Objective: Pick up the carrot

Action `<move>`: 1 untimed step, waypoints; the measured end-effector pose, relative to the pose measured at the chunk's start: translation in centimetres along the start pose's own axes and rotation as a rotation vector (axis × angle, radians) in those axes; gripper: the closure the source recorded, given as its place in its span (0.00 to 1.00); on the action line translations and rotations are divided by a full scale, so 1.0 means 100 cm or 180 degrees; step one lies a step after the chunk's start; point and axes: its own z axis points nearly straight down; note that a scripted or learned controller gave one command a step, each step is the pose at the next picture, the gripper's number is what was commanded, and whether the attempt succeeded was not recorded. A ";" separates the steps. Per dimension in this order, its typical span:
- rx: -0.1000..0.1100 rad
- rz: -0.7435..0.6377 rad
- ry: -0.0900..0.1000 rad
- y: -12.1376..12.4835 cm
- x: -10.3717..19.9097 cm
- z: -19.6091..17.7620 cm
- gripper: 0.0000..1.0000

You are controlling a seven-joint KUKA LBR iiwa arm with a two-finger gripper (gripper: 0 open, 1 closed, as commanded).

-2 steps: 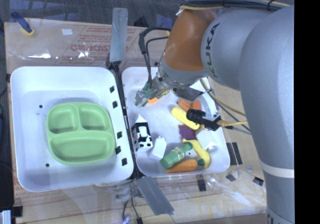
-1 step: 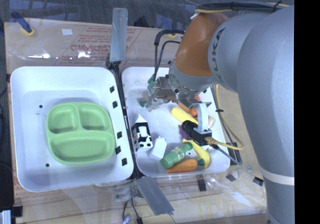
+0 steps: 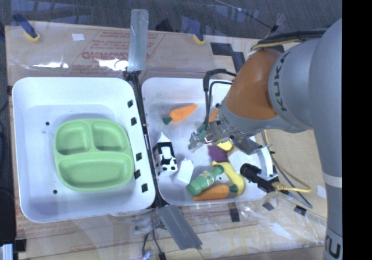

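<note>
The arm [image 3: 302, 90], grey with its orange band, fills the right side of the frame and reaches leftward over the right bin [image 3: 152, 87]. The left bin [image 3: 23, 136] occupies the left half of the frame and carries a green divided plate [image 3: 93, 154] at its centre.

The gripper [image 3: 200, 138] hangs low over the middle of the right bin, just right of centre frame. Whether it is spread or closed cannot be determined; the tip is small and merges with the clutter beneath it. Nothing is seen clamped in it.

The carrot [image 3: 182, 113], orange with a green top at its left end, lies on the bin floor in the upper middle of the right bin, up and to the left of the gripper, near it but apart. It lies on its side, tilted slightly, with bare floor around it.

Other items, lower in the same bin: a black-and-white cow-patterned carton [image 3: 165, 158], a white block [image 3: 185, 170], a green bottle [image 3: 204, 183], a yellow banana-like toy [image 3: 231, 175], a second orange piece [image 3: 214, 192] and a purple item [image 3: 217, 152].

Assessment: approach stage; no grasp made. The next move calls for shifting the gripper up-left until centred over the carrot body, aligning across its narrow width, then descending. The look-alike orange piece at bottom is a risk of mistaken target.
</note>
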 end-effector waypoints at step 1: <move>-0.0033 0.0005 -0.0009 0.039 -0.006 -0.069 1.00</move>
